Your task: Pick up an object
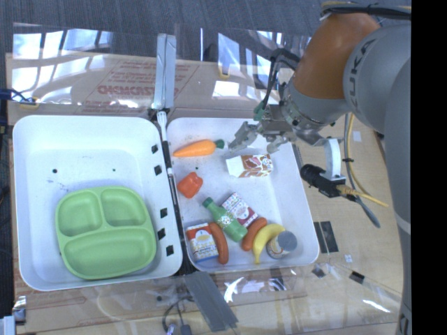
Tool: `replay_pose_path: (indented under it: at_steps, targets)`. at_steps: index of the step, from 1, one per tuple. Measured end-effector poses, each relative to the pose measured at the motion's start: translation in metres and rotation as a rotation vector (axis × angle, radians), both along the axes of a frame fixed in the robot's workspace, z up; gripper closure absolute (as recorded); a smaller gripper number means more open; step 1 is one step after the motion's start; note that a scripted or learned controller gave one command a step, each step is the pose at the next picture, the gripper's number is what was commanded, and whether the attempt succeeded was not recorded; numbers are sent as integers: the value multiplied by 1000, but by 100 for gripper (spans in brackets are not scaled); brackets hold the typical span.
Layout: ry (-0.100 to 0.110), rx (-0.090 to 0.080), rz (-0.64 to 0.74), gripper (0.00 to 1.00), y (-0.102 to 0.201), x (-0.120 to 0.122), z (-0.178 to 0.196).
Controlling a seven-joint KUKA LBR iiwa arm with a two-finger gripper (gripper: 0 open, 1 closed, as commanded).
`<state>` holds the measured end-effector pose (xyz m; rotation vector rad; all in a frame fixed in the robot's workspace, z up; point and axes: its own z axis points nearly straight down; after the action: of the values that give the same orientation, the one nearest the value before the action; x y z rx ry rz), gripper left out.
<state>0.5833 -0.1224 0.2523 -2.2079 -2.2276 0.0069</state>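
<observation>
Hovering Over the Right Bin

Hanging at upper centre-right of the frame, the gripper spreads its fingers wide with nothing between them. Just below it lies a white packet; a carrot sits to its left. A green tray rests at lower left in the left bin.

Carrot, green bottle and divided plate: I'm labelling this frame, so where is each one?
carrot (195, 148): camera view, middle of its orange body.
green bottle (225, 219): camera view, on the bottle's body below the neck.
divided plate (105, 233): camera view, on the ridge between its compartments.
</observation>
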Motion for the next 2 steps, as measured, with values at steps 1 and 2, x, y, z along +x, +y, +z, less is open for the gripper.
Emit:
replay_pose_path:
  at_steps: [1, 2]
  targets:
    - [-4, -1, 156, 0, 11, 3, 6]
    - [-1, 3, 380, 0, 42, -56, -62]
